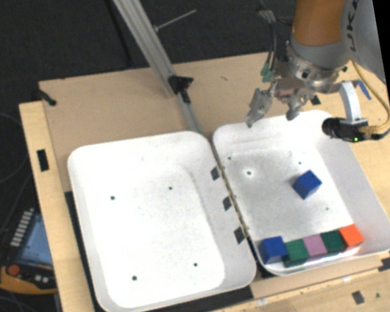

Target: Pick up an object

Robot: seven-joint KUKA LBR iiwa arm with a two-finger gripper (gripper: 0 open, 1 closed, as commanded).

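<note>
Blue cube (306,184) lies loose mid-bin, toward the table's right edge. The tool (274,111) hangs spread wide and empty near the far rim; we centre over the cube before descending.

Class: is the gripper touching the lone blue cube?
Apart. The camera view shows the gripper over the bin's far rim, with bare white floor before the cube.

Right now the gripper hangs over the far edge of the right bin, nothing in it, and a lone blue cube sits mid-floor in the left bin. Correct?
One slip: the lone blue cube sits in the right bin, not the left, as the camera view shows. The gripper does hang open over that bin's far edge with nothing between its fingers.
</note>
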